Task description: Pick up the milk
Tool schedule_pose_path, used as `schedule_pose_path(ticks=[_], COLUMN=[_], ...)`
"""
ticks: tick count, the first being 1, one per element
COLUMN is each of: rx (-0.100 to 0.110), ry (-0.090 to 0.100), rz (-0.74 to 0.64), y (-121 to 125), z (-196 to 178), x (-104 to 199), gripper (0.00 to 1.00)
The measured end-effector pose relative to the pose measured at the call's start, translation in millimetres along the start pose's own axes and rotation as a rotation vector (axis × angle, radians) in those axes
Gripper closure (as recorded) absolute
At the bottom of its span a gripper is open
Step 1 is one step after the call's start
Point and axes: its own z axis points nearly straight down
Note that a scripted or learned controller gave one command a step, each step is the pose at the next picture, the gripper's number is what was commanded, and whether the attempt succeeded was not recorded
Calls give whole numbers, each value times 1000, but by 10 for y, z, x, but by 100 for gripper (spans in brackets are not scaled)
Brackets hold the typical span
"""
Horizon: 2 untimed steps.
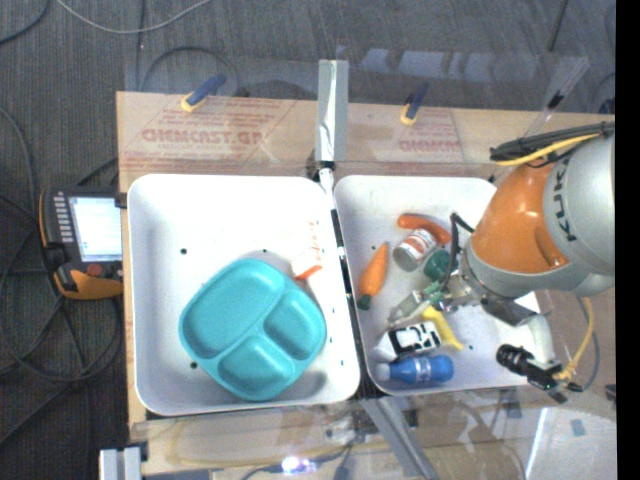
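Note:
The milk (414,339) is a small black-and-white carton lying in the right bin (470,193), near its front edge. My gripper (425,301) reaches down and to the left from the orange wrist band (510,233) and hovers just above and behind the carton. A yellow banana-like piece (447,330) lies against the carton's right side, partly under the gripper. I see nothing held in the gripper.
The right bin also holds an orange carrot (373,271), a grey can (411,251), an orange sausage-shaped toy (425,226), a dark green item (437,264) and a blue bottle (420,370) in front of the milk. A teal divided plate (253,328) lies in the left bin (170,218).

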Motion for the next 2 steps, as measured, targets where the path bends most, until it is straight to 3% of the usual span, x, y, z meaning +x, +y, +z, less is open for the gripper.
schedule_pose_path(ticks=[1, 2], rx=[10, -8], ry=[3, -3], rz=[-80, -58], y=[558, -217], z=[-619, -9], x=[-159, -65], gripper=[0, 0])
